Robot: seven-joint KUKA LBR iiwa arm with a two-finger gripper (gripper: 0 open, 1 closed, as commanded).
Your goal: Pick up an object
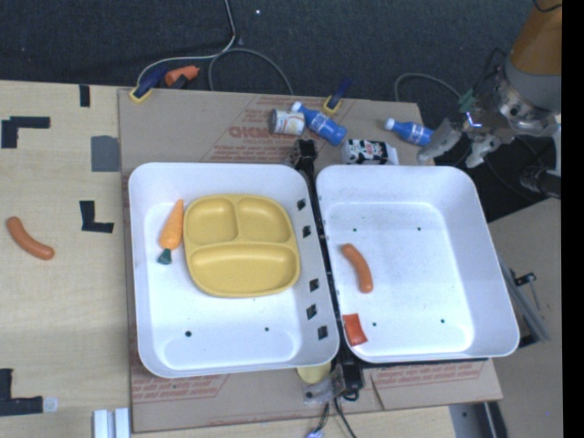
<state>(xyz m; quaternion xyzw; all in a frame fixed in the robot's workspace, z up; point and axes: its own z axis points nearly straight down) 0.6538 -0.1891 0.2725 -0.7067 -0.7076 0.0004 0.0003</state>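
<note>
Two shallow white plastic bins sit side by side on my bench: the left bin [146, 272] and the right bin [474, 272]. The left bin holds a yellow three-compartment plastic tray [242, 245], with an orange toy carrot [172, 226] just beside its left edge. The right bin holds an orange toy sausage [357, 267] near its left wall and a small red block [353, 328] below it. My gripper [461, 144] hangs above the right bin's upper right corner, fingers apart, gripping nothing.

Plate [242, 245] in left bin [146, 190]; sausage [357, 267] in right bin [474, 245].
</note>
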